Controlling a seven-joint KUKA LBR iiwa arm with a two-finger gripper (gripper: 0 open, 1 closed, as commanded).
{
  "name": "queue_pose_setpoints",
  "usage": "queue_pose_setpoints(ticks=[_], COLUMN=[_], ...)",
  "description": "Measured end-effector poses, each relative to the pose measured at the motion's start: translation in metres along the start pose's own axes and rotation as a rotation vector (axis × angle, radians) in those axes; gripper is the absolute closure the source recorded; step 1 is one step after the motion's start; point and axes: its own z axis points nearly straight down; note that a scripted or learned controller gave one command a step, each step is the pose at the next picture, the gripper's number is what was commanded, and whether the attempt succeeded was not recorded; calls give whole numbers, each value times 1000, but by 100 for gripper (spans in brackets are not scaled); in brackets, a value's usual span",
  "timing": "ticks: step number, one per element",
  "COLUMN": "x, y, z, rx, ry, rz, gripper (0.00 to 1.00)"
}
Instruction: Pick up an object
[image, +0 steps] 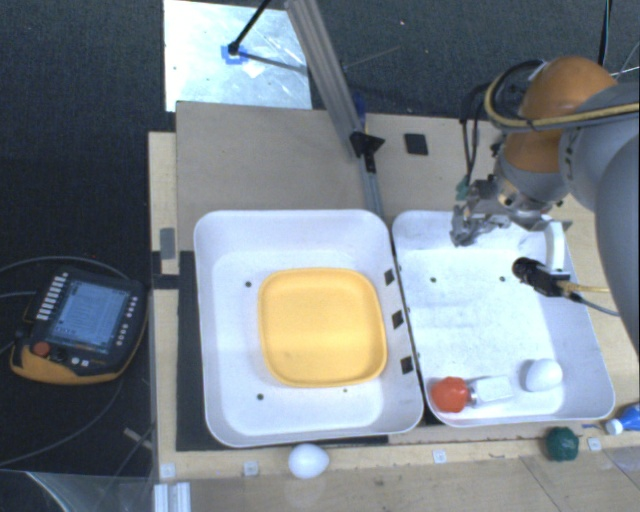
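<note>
We cannot tell the gripper (468, 232) opening; we should descend squarely over the white ball (543, 375), well below it.

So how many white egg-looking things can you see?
2. One white egg sits in the right bin, near its front right corner. The other white egg lies outside the bins, on the bench just in front of the left bin. The arm could hide more.

Arm (600, 150) cut by right edge — blue object (622, 424) too, identity unclear.
</note>
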Motion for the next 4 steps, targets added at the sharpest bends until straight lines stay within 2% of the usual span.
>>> queue_pose_setpoints(ticks=[1, 2, 3, 4], x=[-2, -2, 52, 95], y=[2, 3, -9, -10], z=[-64, -57, -69, -71], rx=[-2, 3, 2, 3], ry=[0, 0, 2, 2], rz=[0, 0, -4, -4], gripper=[100, 100, 100, 100])
